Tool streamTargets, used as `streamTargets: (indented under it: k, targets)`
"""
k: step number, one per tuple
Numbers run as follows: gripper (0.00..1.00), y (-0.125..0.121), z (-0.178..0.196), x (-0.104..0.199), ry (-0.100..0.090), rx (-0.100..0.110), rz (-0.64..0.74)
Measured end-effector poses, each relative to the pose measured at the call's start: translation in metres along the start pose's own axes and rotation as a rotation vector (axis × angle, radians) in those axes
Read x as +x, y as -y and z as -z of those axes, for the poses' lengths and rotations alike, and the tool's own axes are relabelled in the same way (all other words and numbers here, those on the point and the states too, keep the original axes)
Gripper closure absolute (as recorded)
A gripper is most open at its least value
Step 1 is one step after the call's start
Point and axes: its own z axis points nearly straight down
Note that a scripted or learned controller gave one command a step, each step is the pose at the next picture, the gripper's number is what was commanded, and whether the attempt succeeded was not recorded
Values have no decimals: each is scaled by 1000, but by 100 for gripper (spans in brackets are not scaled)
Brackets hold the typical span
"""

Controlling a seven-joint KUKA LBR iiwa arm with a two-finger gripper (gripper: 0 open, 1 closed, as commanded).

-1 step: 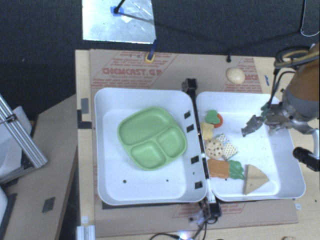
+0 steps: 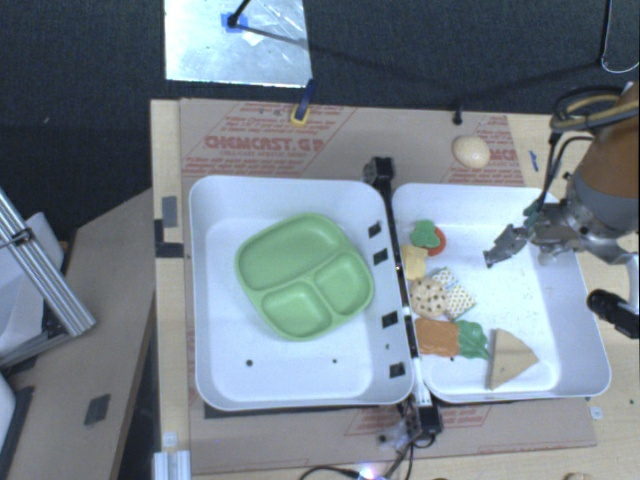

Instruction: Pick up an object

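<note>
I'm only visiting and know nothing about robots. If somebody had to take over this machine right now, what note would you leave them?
Pincer: hovers over the right bin, in its upper middle, with nothing between its fingers; open or shut is hard to tell.
Things: the small toy foods lie along the right bin's left side: a green and orange piece, a yellow piece, a spotted cookie, an orange piece and a tan wedge.
Left bin: holds a green divided plate.
Done: nothing lifted.
Left: grasp one item and lift it.
</note>
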Motion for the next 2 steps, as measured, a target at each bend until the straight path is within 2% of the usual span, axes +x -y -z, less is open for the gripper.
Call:
streamTargets:
  k: [1,2]
  targets:
    - [0,0,-43,-5,-1,4,-2]
    - [0,1,-106,-2,-1,5,-2]
